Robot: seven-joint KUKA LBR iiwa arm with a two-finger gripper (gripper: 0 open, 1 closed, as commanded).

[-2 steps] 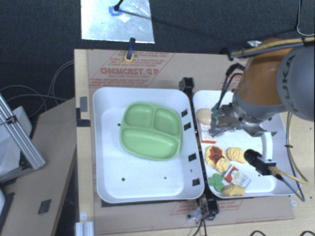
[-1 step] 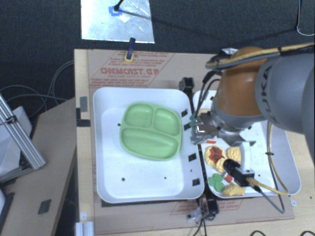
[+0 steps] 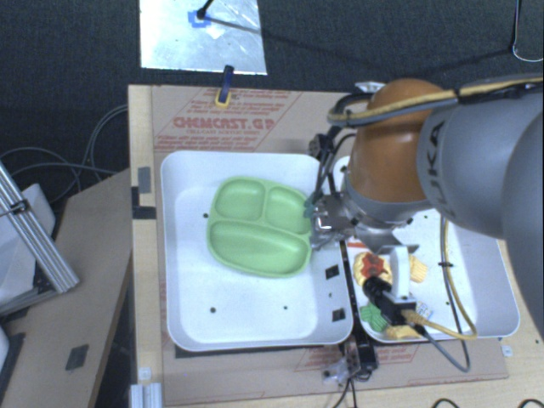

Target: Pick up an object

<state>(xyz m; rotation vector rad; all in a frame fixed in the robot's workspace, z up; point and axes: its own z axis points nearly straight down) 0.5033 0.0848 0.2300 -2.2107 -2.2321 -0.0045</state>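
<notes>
Camera view from above has the arm reaching in from the right, its orange band bulking over the seam where the two white bins meet. The jaws sit low at that seam, just at the right rim of the green divided plate. Whether they are open or closed cannot be told, because the wrist covers them from above, and nothing can be seen between them.

The plate lies flat in the left bin, towards its upper right, with two small compartments along the top and one long compartment below. Its right edge is touching or nearly touching the metal parts at the jaws; the rest of it lies clear to their left.

In the right bin, below the wrist and partly hidden by it, lie a red-and-white item, a yellow piece just beside it, and a green piece near the bin's front wall. The robot's own body stands over all three.

Both bins rest on a cardboard sheet printed in red. A small blue-and-yellow object lies at its far edge, next to a silvery sheet.
</notes>
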